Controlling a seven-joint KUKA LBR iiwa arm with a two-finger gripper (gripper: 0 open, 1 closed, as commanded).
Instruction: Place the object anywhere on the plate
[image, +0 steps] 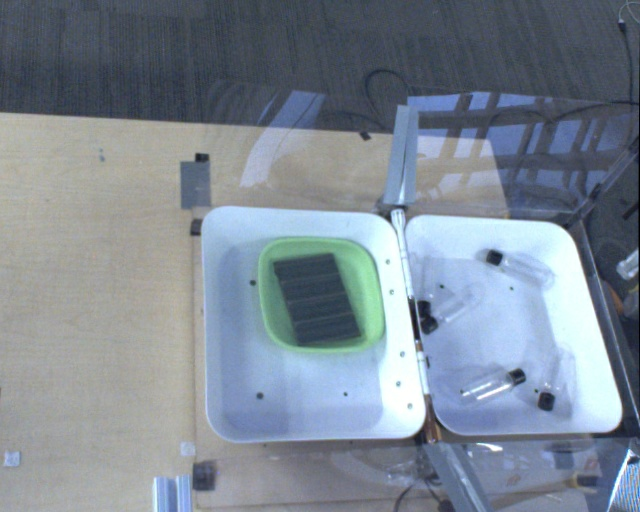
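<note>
Wooden bench (90, 300), two white bins (300, 420), one green plate (370, 300), four vials (495, 383).

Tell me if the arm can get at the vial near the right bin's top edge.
Probably yes: the vial lies apart from the others in the right bin, with nothing over it.

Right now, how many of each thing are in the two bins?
Plate: 1
Dark ridged block: 1
Clear vials with black caps: 4
Total: 6
</note>
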